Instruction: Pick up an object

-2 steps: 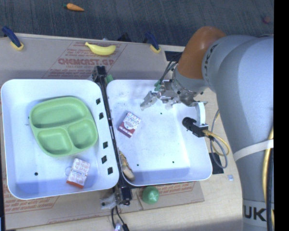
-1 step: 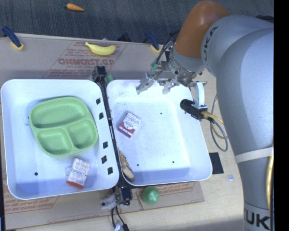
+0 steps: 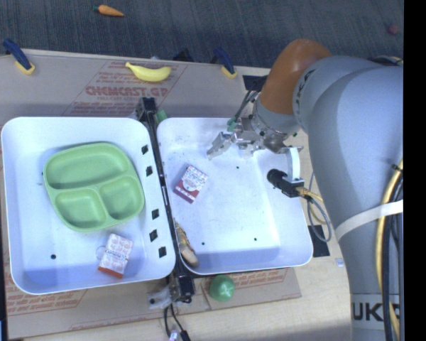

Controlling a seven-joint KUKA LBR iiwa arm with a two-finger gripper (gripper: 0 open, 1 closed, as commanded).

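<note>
you have two white bins: left bin (image 3: 14, 190), right bin (image 3: 270, 226). two small red-and-white packets: one (image 3: 191, 183) lies flat in the right bin's left half, tilted; its print is too small to read. the other (image 3: 115, 254) is in the left bin, just below one green divided tray (image 3: 94, 185). one yellow banana (image 3: 149, 70) rests on cardboard reading "chemcast". one green ball (image 3: 221, 288) sits on the table. your claw (image 3: 220, 146) hovers over the right bin's upper part, apart from the packet, fingers slightly spread, holding nothing.
</note>
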